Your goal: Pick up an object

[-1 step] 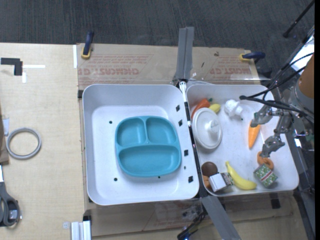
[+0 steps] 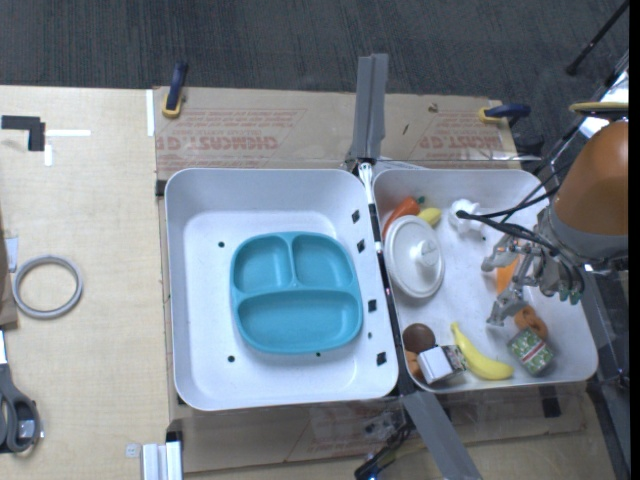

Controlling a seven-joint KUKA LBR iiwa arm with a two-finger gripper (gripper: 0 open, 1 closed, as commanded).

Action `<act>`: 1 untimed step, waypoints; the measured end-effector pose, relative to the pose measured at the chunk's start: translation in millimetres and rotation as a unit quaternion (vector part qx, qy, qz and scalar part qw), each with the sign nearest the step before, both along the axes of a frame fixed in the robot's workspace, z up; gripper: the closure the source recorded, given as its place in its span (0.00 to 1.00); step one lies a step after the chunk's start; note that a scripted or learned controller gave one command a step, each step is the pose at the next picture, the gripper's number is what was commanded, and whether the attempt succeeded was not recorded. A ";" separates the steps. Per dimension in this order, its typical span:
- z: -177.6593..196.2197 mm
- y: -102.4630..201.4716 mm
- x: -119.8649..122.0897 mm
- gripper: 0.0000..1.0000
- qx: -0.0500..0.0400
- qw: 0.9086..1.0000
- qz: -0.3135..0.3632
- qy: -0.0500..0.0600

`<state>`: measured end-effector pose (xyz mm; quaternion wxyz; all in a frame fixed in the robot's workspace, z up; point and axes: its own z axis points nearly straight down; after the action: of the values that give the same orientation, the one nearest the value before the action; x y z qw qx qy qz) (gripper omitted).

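My gripper [image 2: 496, 288] hangs low over the right side of the right bin [image 2: 575, 368], its two fingers spread apart, so it is open. A small orange piece [image 2: 508, 272] shows in the gap by the upper finger; I cannot tell whether it is touched. Just below the lower finger lies an orange-brown lump [image 2: 531, 321], and beside that a green can [image 2: 530, 352]. A banana [image 2: 478, 356], a white box [image 2: 438, 364] and a brown ball [image 2: 418, 337] lie along the bin's front. A white round lid [image 2: 416, 256] sits at its left.
The left bin [image 2: 195, 298] holds a blue divided plate [image 2: 296, 292]. An orange carrot-like piece [image 2: 400, 211], a small yellow item [image 2: 430, 215] and a small white object [image 2: 464, 213] lie at the right bin's back. Cables run from the arm across that bin's right corner.
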<state>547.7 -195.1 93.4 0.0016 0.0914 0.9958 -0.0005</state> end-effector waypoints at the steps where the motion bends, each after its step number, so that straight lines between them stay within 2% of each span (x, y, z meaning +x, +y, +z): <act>1: 10.0 1.7 2.0 1.00 -0.001 1.000 0.002 -0.002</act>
<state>549.7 -193.4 103.4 0.0036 0.0889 0.9960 -0.0010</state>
